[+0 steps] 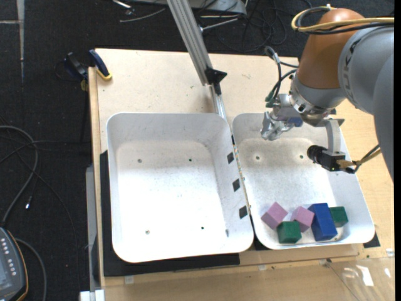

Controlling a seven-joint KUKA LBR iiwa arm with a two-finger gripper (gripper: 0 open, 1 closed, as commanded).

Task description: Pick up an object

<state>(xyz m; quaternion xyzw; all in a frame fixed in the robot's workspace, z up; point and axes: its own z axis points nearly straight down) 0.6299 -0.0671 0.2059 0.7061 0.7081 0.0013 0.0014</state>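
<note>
Several small blocks lie clustered at the near end of the right bin (pixel 301 168): a pink block (pixel 274 215), a green block (pixel 289 231), a second pink block (pixel 303 217), a blue block (pixel 322 221) and a dark green block (pixel 339 216). My gripper (pixel 271 129) hangs over the far left part of the right bin, well away from the blocks. Nothing shows between its fingers.
The left bin (pixel 169 184) stands beside the right one, sharing a raised divider with black marks. A slanted metal rail (pixel 194 39) crosses the bench behind the bins. A blue and yellow clamp (pixel 99 64) sits at the bench's far left corner.
</note>
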